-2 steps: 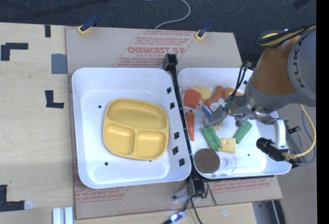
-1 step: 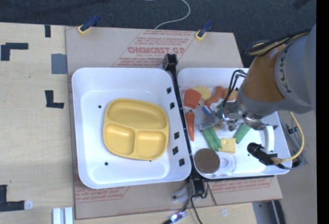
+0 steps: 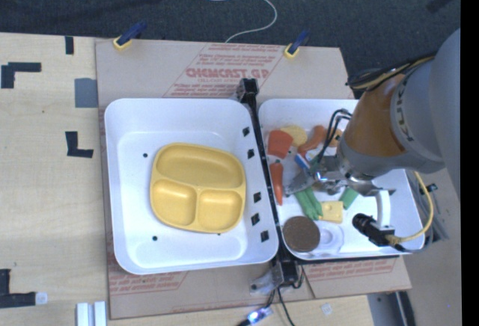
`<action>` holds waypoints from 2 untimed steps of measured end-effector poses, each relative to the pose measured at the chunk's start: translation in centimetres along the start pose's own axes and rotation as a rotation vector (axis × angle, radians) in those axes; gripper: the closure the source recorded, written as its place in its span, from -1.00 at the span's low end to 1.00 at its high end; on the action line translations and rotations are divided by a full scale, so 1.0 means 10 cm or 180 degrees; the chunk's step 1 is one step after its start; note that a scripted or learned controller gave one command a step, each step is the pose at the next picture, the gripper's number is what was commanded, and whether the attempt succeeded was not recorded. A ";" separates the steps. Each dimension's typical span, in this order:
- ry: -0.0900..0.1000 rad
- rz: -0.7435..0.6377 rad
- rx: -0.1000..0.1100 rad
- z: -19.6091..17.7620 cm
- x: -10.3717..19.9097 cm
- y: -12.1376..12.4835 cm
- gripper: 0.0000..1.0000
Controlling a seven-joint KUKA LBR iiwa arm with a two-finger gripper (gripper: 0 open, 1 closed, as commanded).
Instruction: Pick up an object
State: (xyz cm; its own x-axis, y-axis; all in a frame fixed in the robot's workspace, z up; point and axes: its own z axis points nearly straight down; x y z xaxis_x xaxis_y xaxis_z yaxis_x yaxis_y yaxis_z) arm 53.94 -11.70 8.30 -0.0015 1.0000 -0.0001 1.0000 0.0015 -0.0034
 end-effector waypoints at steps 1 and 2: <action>-0.0002 0.0001 -0.0007 -0.12 0.00 0.00 1.00; 0.0000 -0.0002 -0.0020 -0.69 0.09 0.02 1.00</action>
State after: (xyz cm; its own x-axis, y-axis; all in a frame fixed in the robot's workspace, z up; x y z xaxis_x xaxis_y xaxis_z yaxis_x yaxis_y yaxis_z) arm 54.20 -10.77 15.25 -0.0020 1.0000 -0.0001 1.0000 0.0020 0.0027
